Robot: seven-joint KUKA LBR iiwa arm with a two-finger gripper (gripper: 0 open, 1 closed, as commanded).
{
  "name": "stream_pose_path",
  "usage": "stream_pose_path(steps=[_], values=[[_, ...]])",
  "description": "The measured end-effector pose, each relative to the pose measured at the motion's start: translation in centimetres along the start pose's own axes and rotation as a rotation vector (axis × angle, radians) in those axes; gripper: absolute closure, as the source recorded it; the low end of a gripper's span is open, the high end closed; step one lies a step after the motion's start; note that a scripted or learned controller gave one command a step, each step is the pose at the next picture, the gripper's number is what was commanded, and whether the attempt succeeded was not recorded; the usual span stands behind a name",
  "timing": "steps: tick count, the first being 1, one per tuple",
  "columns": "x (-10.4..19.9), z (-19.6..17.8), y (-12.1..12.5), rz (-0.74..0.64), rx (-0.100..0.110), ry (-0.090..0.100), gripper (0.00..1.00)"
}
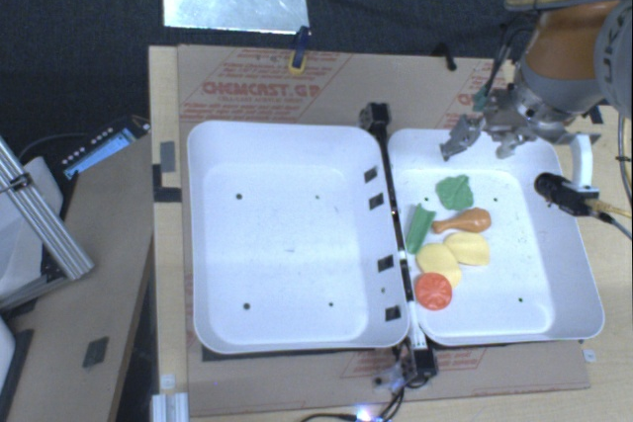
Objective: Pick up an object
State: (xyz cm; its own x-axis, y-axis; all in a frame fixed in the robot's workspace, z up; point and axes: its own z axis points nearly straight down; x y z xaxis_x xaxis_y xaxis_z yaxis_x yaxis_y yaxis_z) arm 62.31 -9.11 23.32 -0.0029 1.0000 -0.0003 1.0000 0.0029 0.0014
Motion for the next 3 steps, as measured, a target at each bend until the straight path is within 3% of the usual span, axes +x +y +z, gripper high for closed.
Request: stream_pose_path(steps=[1,2,3], values=[[0.0,-1.1,0.1,-0.002,-0.003,0.0,1.0],[-2.7,-11.8,2.1,0.001,-0.013,-0.004,1.0],[6.2,-3.2,4.6,-0.009,0.003,0.003,1.0]])
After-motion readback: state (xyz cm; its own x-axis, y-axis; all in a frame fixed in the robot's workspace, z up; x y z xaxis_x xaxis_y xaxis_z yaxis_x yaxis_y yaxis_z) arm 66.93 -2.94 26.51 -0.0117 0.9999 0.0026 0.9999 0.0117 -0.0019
